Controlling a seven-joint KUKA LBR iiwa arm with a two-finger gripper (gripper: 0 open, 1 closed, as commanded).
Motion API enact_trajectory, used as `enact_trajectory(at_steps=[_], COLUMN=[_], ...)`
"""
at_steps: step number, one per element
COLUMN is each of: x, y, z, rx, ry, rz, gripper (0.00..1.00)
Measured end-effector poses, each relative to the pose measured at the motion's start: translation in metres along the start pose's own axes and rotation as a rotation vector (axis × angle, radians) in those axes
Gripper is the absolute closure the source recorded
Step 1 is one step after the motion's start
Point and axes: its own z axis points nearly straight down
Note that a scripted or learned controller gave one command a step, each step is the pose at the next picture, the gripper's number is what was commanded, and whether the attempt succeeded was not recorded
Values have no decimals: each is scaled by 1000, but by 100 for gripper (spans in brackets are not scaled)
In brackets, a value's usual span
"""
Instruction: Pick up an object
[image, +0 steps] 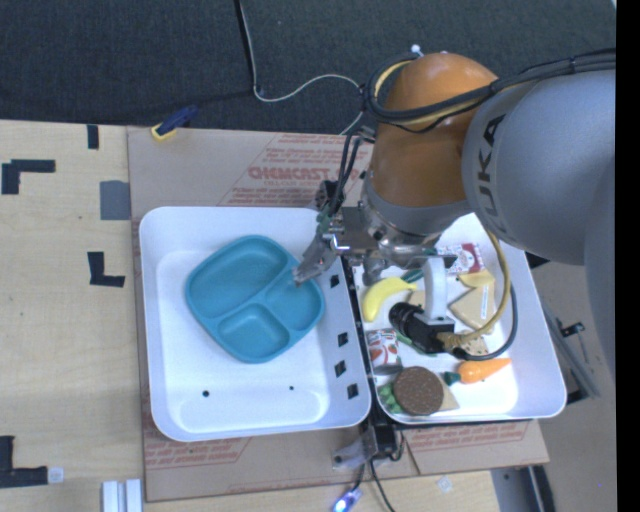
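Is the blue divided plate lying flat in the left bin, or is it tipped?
Flat, right side up: the blue plate rests on the left bin's floor with its three compartments facing up, all bare.

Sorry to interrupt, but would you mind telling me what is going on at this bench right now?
A grey KUKA arm reaches in from the right over two white bins. Its end effector sits low over the left bin, at the right edge of the blue divided plate; nothing can be seen held in it. The right bin holds the clutter: a yellow banana, a brown round cookie, an orange carrot and other small items.
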Motion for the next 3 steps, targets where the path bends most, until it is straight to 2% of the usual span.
enact_trajectory(at_steps=[1,2,3], x=[-4,-4,3], y=[2,2,-12], z=[-11,-10,-80], rx=[-3,-2,-12], ry=[-2,-2,0], rz=[4,5,5], gripper=[100,0,0])
